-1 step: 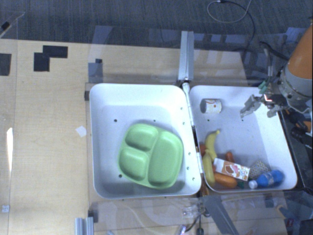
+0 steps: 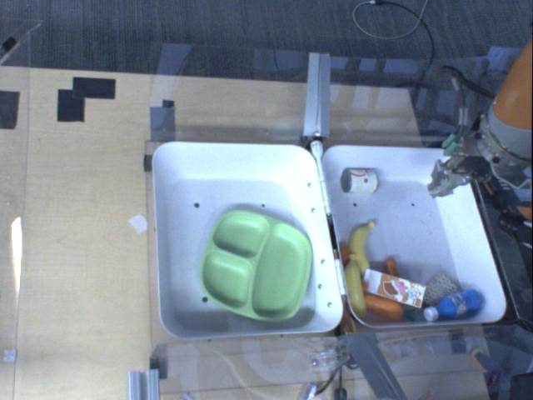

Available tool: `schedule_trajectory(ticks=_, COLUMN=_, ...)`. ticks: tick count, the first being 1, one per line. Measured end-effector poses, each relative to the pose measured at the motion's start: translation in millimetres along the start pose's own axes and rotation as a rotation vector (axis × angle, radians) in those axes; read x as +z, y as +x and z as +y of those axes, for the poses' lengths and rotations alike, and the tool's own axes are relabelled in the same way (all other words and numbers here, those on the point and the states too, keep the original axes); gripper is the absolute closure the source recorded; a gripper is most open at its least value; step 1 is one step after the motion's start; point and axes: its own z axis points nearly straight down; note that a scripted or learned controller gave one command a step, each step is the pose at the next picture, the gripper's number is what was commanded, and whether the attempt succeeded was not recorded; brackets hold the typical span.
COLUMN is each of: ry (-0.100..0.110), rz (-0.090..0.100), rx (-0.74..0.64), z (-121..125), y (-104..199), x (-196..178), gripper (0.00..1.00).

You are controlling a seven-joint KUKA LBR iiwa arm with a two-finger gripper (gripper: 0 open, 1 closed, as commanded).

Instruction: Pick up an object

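Note:
My gripper hangs over the far right edge of the right bin, with nothing visibly in it. A small white can lies on its side at that bin's far left corner, well left of the gripper. Along the bin's left wall lie two yellow bananas. At the near side sit a small printed carton, an orange carrot-like piece, a blue bottle and a grey mesh item.
The left bin holds a green divided plate. A metal post stands behind the seam between the bins. Cables and the arm's body crowd the right side. Bare floor shows in the right bin's middle.

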Motion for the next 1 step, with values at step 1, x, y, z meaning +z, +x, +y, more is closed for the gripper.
schedule_trajectory(ticks=1, ry=-0.004, rz=-0.003, rx=-0.107, z=37.7, y=-59.0, x=-103.0, gripper=1.0)
